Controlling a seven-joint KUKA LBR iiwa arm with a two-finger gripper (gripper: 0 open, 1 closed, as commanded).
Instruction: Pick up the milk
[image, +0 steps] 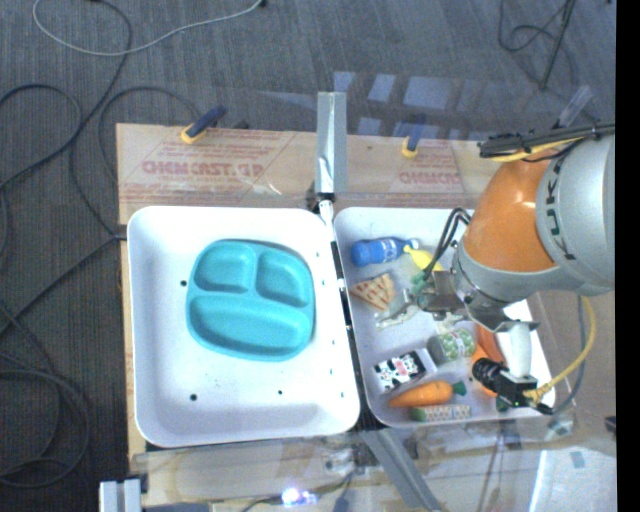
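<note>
Whether the fingers are apart or together cannot be told; the gripper (432, 291) hangs low in the right white bin (352, 262), just beside a waffle-patterned tan piece (374, 291) and a blue bottle (378, 250). The milk, a small black-and-white cow-patterned carton (398, 370), lies apart from it toward the bin's near side, just above an orange carrot (424, 394). This looks like the approach step: the next move calls for shifting over the carton before descending.

Robot lab: cables (70, 35) loose on grey carpet, clamped plywood bench (220, 165), two white bins (160, 400).
</note>
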